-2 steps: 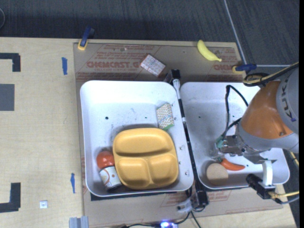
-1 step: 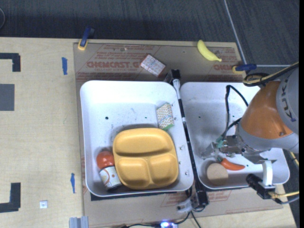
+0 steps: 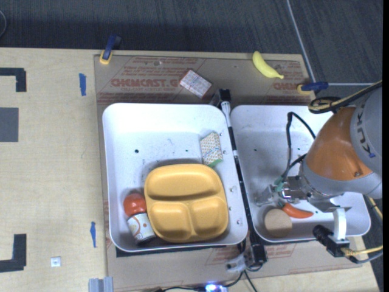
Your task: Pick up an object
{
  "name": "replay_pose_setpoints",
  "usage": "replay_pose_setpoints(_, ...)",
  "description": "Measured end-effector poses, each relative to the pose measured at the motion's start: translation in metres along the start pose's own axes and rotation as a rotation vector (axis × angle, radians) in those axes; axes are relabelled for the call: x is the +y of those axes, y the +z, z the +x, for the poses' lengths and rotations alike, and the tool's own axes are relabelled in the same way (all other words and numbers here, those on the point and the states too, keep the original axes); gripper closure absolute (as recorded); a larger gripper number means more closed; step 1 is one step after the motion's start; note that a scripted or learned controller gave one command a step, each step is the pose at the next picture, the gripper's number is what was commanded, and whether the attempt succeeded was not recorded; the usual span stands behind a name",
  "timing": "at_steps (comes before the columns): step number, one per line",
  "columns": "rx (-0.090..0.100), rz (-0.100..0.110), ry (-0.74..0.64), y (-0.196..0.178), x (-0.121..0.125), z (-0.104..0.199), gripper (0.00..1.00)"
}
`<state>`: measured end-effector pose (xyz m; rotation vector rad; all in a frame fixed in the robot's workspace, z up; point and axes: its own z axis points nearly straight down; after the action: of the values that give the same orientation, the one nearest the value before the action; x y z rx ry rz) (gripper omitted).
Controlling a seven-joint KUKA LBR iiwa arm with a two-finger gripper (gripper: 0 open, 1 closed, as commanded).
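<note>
My gripper [image 3: 281,191] hangs low in the right bin [image 3: 261,132], under the orange wrist band [image 3: 337,154]. Just below it lie a small orange-red carrot-like piece [image 3: 298,212] and a tan rounded lump [image 3: 278,222] near the bin's front wall. The gripper is right above these two, and I cannot tell whether it touches either. In the left bin [image 3: 140,123] a yellow compartment tray [image 3: 185,201] lies at the front, a red and white toy [image 3: 137,216] is tucked at its left, and a patterned packet [image 3: 211,148] sits behind it.
A yellow banana [image 3: 266,66] and a small patterned card [image 3: 195,83] lie on the cardboard behind the bins. Cables run from the arm over the right bin's far right. Blue clamps [image 3: 110,46] hold the cardboard corners.
</note>
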<state>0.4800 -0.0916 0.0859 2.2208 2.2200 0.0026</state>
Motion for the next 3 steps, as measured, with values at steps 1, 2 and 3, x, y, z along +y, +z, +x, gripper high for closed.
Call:
replay_pose_setpoints(1, -0.001, -0.003, 0.000, -0.010, 0.001, 0.000, 1.00)
replay_pose_setpoints(2, 0.000, -0.003, 0.000, -0.010, 0.001, 0.000, 0.00)
replay_pose_setpoints(3, 0.000, 0.001, 0.000, 0.000, 0.000, -0.001, 0.00)
